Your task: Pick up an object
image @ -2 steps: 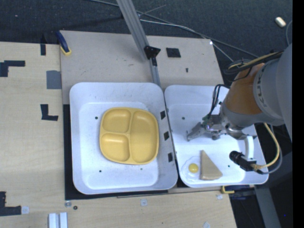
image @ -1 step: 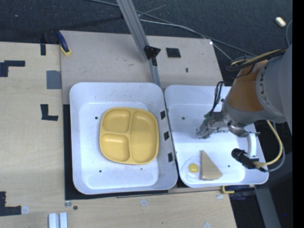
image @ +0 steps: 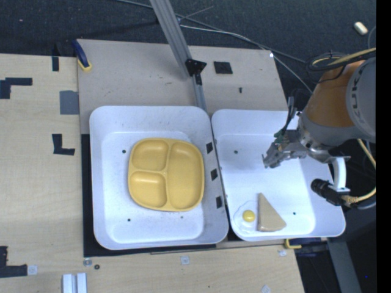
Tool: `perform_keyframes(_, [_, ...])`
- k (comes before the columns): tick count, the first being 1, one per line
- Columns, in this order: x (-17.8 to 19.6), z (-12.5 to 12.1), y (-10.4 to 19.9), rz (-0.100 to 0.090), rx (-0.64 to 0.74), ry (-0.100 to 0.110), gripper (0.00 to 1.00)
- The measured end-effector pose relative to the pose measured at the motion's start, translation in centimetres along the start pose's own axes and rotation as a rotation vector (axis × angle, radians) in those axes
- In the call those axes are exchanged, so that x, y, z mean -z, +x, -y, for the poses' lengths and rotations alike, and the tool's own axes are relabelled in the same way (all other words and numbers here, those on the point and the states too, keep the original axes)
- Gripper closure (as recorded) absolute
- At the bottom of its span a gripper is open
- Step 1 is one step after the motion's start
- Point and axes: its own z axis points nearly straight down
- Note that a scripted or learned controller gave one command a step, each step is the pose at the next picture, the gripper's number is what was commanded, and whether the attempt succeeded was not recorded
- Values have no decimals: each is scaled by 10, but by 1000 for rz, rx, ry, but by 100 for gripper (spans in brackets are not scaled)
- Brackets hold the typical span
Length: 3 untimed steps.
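Yellow, the small round piece lies touching a tan wedge at the right bin's near edge. Above mid-bin, the pincer grips nothing; its opening cannot be judged. Descending between them could nudge both aside.

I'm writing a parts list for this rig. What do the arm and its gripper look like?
The arm is grey with a wide orange band above the wrist. Its gripper is a small dark metal piece with two thin fingers. A black cable and thin yellow wires hang beside the wrist.
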Motion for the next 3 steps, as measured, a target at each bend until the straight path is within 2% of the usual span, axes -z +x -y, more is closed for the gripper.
perform_keyframes(2, [95,-3,17,0,1,0,100])
perform_keyframes(3, [129,-4,17,0,0,2,100])
